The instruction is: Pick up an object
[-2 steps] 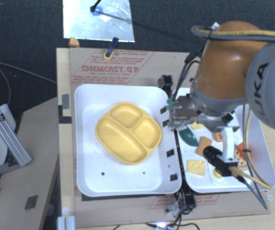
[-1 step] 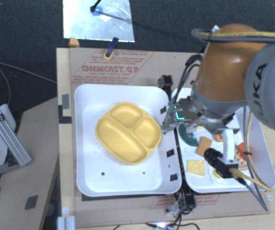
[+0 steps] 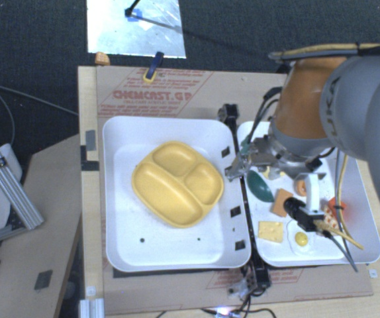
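Reaching looks like the step in hand: the grey arm's pincer [image 3: 243,167] hangs over the right white shallow bin [image 3: 369,244], beside a dark green rounded piece [image 3: 261,188]; its opening I cannot tell. Next comes lowering onto one item. Nearby lie a yellow cheese-like square [image 3: 271,231] and an orange block [image 3: 281,203]. The left white bin [image 3: 120,244] holds a yellow divided plastic plate [image 3: 177,183].
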`<state>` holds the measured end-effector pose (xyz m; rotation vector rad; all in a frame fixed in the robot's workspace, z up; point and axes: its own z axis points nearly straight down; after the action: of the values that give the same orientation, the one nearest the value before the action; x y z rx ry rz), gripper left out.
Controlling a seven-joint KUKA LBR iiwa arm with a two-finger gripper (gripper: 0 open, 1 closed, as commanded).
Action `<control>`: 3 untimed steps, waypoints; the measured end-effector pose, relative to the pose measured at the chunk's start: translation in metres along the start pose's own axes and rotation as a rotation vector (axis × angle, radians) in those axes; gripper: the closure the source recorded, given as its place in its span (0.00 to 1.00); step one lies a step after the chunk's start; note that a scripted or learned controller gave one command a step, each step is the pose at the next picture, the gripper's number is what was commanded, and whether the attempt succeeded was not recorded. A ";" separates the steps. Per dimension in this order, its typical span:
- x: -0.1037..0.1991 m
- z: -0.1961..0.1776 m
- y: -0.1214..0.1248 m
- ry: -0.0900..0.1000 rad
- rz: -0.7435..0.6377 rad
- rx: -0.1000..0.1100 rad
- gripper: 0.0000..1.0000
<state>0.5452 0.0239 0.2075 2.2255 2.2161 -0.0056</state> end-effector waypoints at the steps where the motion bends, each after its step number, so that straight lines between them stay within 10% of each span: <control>1: -0.060 0.024 0.043 0.001 -0.001 -0.005 0.00; 2: -0.026 0.024 -0.037 0.005 -0.005 0.003 0.00; 3: -0.011 0.024 -0.059 0.004 -0.008 -0.001 0.00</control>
<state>0.4860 0.0135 0.1842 2.2177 2.2271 0.0007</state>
